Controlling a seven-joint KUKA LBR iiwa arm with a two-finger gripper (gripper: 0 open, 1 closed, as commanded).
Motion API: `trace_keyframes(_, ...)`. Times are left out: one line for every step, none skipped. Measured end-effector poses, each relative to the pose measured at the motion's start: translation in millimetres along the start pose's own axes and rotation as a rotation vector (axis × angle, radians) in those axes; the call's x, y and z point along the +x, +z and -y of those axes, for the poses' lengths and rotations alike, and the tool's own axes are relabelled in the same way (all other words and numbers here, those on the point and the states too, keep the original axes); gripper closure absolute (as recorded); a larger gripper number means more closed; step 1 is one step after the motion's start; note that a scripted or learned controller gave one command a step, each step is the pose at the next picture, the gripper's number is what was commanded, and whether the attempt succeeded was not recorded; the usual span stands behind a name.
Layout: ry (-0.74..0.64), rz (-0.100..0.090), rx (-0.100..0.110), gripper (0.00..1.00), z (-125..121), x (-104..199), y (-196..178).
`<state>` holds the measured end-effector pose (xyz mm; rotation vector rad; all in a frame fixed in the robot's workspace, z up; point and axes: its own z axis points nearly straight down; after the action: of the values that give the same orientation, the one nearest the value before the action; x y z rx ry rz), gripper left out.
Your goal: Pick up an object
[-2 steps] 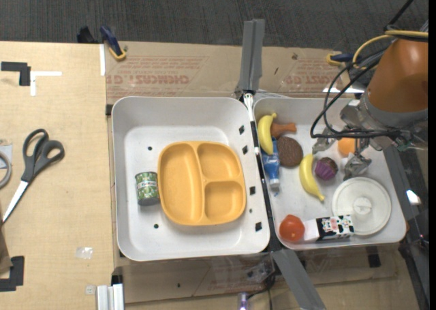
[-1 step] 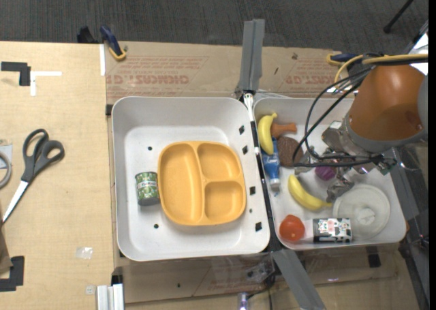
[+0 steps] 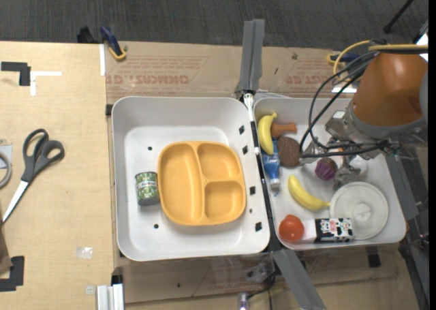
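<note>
My end effector (image 3: 338,159) hung over the right white bin (image 3: 397,234), low beside a small purple round object (image 3: 325,169) near that bin's middle; whether it was open or closed I could not tell. Around it lay a brown oval object (image 3: 290,151), two yellow bananas (image 3: 305,195) (image 3: 265,133), a blue bottle (image 3: 272,169) against the left wall, a red tomato (image 3: 291,227) and a black-and-white carton (image 3: 334,229) along the front edge, and a white round lid (image 3: 359,210). The left white bin (image 3: 126,230) carried a yellow divided plastic plate (image 3: 202,182) with a small green can (image 3: 146,187) just beside its left rim. Black-handled scissors (image 3: 30,162) rested on the surface (image 3: 48,234), towards its left edge.
</note>
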<state>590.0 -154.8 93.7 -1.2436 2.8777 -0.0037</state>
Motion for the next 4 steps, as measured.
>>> trace_keyframes(-0.095, 0.002, 0.001, 0.00, 77.7, 17.9, -1.1)
trace_keyframes(0.019, 0.002, -0.001, 0.00, 30.9, -70.6, 0.0)
trace_keyframes(0.025, 0.009, 0.003, 1.00, 32.7, -71.7, -11.6)
trace_keyframes(-0.183, 0.002, -0.001, 1.00, 20.0, -83.3, -153.1)
